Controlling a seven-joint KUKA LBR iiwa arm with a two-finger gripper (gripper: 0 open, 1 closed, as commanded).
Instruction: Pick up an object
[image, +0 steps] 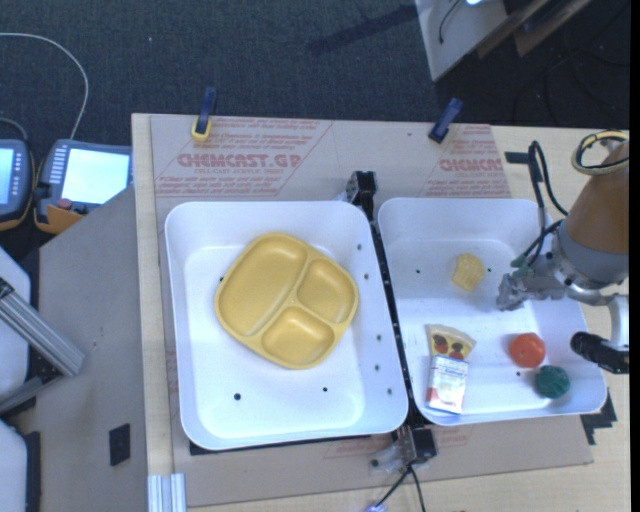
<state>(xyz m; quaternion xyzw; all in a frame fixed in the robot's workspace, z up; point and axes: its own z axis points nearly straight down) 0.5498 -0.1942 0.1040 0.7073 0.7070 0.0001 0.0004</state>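
In the right bin (420, 225) lie a small yellow block (467, 272), a pizza-slice toy (450, 342), a white packet with red print (448, 384), a red-orange ball (527, 350) and a dark green ball (551, 381). My gripper (512, 292) hangs low at the bin's right side, just right of the yellow block and above the red-orange ball. Nothing shows between its tips, and the wrist hides how they stand.
The left bin (190, 300) holds a yellow three-compartment plate (287, 299). Blue clamps (203, 112) (445, 120) pin the cardboard at the back. A black clip (361, 185) sits between the bins. The arm's cables (540, 190) hang over the right bin's far corner.
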